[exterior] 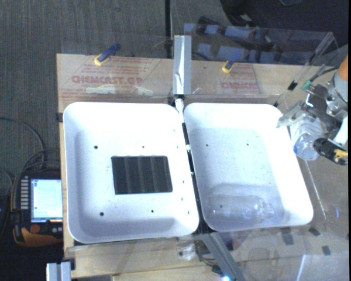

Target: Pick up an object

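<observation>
End effector (309, 134) sits beyond right bin (292, 157) edge.

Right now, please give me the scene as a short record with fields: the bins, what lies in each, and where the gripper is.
left bin: holds a dark ribbed rectangular pad, lying flat near its middle
right bin: holds a clear plastic bottle lying on its side near the front wall
gripper: at the right bin's right rim, over the edge, apart from the bottle
gripper contents: cannot tell; something clear shows there
</observation>
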`<state>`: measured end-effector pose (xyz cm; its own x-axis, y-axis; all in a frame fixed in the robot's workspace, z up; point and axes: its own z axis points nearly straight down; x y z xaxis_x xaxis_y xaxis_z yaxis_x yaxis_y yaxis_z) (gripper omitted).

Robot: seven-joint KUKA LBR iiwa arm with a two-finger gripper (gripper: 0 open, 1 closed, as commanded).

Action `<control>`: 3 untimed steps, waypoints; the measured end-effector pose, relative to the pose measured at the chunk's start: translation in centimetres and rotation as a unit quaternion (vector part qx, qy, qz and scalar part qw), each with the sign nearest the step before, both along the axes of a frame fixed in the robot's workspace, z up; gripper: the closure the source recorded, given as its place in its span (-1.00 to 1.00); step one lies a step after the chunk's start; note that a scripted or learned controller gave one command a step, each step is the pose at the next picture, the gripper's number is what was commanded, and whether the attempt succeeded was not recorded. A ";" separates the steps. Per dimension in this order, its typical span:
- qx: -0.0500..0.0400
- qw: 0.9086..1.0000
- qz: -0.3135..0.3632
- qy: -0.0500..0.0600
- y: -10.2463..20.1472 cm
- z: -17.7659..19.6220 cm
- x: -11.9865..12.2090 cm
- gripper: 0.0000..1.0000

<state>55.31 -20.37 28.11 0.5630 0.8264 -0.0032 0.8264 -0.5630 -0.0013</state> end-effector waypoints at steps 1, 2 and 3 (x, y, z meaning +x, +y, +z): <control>-0.001 0.983 -0.181 0.000 -1.0 9.2 -1.5 -1.00; -0.001 0.947 -0.320 0.000 -1.8 15.2 -2.9 -1.00; 0.000 0.927 -0.375 0.001 1.0 -0.4 -2.4 -1.00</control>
